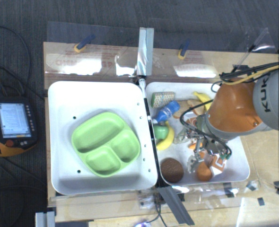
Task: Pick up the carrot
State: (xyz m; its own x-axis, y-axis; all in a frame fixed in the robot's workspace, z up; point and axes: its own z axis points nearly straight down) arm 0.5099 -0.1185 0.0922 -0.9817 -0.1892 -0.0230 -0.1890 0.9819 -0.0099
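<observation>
— Where is the carrot [204, 172]?

— Near the front edge of the right bin [239, 174], a smooth orange lump just beside the rough brown ball [171, 169].

— And the gripper [203, 157]?

— Directly over it, amid tangled cables. Whether it is clenched or released, I cannot tell.

— The left bin [59, 126]?

— It carries a glossy green three-part plate [106, 143].

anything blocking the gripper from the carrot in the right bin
Nothing visible does. The gripper is already low in the right bin, right over the orange carrot. The brown ball sits to its left, apart from it.
</observation>
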